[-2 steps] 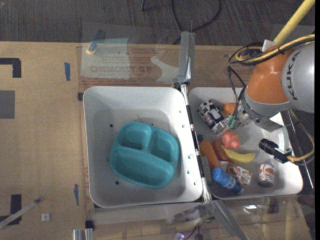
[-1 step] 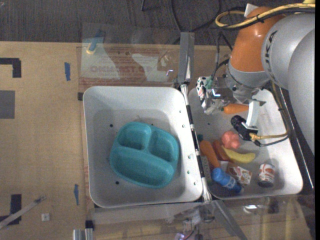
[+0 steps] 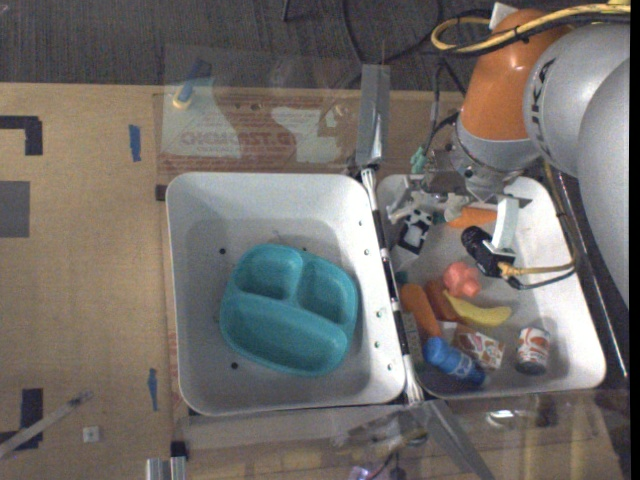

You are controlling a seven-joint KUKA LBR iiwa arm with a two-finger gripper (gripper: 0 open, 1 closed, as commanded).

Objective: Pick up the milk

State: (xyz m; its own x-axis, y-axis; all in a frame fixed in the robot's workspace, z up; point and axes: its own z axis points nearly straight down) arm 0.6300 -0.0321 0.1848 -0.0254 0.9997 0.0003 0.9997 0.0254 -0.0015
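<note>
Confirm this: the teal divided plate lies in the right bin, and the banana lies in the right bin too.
Not quite. The camera view shows the teal divided plate in the left bin, alone. The banana does lie in the right bin.

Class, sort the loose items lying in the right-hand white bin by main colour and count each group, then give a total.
Orange: 2, long orange carrot-like pieces
Yellow: 1, curved yellow banana
Pink: 1, rounded pink toy
Blue: 1, blue bottle
Red-and-white: 2, small can, small carton
Black-and-white: 1, small milk carton
Total: 8
</note>
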